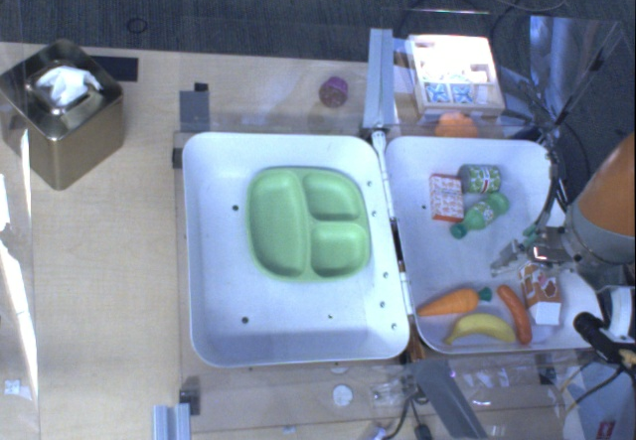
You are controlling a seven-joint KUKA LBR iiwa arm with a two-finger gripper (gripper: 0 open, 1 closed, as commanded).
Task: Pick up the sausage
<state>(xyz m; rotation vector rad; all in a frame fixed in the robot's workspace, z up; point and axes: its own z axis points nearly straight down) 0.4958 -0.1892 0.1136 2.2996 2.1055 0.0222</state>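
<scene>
The sausage (513, 313) is lying in the right bin (417, 229), at about 5 o'clock of its floor, slanting from upper left to lower right. A banana (480, 330) is sitting just at its 8 o'clock, and a carrot (452, 303) is resting at its 9 o'clock. A small carton (542, 295) is lying just at its 3 o'clock. The gripper (529, 251) is hanging at the sausage's 12 o'clock, near it but apart; how wide it is standing, I cannot tell. A green bottle (479, 216) is lying at 12 o'clock in this bin. A green tray (306, 223) is sitting in the left bin (214, 259).
</scene>
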